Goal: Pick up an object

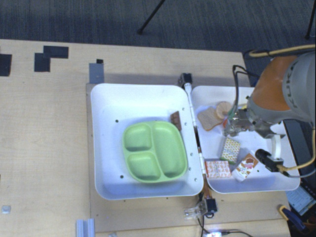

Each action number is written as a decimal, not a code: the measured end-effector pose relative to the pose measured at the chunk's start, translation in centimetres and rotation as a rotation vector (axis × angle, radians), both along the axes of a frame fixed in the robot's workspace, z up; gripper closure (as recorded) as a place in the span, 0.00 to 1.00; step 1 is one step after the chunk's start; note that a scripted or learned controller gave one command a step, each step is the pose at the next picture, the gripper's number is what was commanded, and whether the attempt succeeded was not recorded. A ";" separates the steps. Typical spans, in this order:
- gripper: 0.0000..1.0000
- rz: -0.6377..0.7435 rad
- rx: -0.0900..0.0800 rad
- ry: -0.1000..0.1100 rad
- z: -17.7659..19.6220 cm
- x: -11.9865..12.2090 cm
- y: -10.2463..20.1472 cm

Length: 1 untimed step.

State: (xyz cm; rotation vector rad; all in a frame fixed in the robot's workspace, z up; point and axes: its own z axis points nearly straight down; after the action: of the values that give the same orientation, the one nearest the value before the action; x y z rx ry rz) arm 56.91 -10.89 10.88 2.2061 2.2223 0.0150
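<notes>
Down front in the right bin (291, 184) we've got a small snack carton (244, 167) just below the claw (233, 126) (can't tell what state it's in), and it looks light and crushable, so we'd pinch its flat sides.

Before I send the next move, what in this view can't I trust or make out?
- Gripper: its fingers are too blurred to read, camera view.
- Tan piece and round item: partly covered by the wrist, identity unclear.
- Small packets: print too small to read.
- Brown item beside the green divided plate: too small to identify.
</notes>
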 end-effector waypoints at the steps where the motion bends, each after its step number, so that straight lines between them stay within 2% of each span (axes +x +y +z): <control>1: 0.00 0.000 0.000 0.000 0.0 0.0 0.0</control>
State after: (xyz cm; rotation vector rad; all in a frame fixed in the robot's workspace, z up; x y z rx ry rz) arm 56.90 -10.88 10.87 2.2065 2.2225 0.0148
